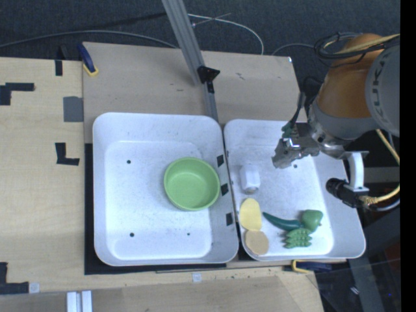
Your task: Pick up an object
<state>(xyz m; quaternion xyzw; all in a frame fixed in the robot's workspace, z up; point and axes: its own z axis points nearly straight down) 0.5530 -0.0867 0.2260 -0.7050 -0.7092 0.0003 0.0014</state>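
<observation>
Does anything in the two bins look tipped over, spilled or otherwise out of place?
Nothing stands out. The green bowl sits upright in the left bin; the small toys cluster at the right bin's near edge, and the gripper hovers above them.

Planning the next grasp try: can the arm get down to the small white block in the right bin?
Probably yes. The gripper hangs over the right bin, and the white block lies apart from the yellow piece, with nothing over it.
</observation>
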